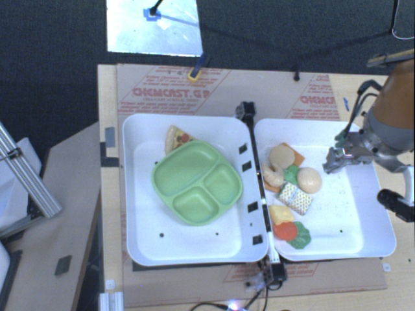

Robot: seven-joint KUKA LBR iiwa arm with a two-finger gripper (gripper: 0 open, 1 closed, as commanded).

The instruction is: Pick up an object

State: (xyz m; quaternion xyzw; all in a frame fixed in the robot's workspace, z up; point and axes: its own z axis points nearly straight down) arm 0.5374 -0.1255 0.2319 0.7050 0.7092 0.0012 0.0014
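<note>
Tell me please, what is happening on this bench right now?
A grey and orange robot arm reaches in from the right, and its pincer hangs over the right bin, beside a heap of toy food at that bin's left side. Nothing is seen in its grip. In the left bin lies a green divided plate with a pizza slice partly under it.

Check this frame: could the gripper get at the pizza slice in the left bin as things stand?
Probably not cleanly. The pizza slice lies partly under the green divided plate, against the left bin's far wall. The gripper hangs over the right bin.
</note>
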